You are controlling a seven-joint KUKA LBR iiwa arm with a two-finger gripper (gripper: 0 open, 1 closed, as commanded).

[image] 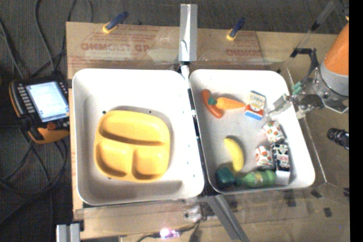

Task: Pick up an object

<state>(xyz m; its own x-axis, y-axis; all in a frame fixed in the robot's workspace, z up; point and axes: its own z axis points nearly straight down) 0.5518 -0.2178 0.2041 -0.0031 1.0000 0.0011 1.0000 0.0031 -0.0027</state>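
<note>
The right bin [238, 77] holds an orange carrot [224, 103], a yellow banana [234, 153], a green bottle [250, 179] lying along the front wall, a small white and yellow carton [256, 105], and three small cartons [274, 133] in a row near the right wall. My gripper [287, 100] hangs over the bin's right edge, just right of the white and yellow carton and above the row of small cartons. Nothing is visibly held in it.
The left bin [85, 93] holds a yellow divided plate [133, 144]. A metal post [188, 37] stands behind the seam between the bins. A handheld pendant with a lit screen [41, 100] lies left of the bench. Two clamps [115, 21] pin the cardboard at the back.
</note>
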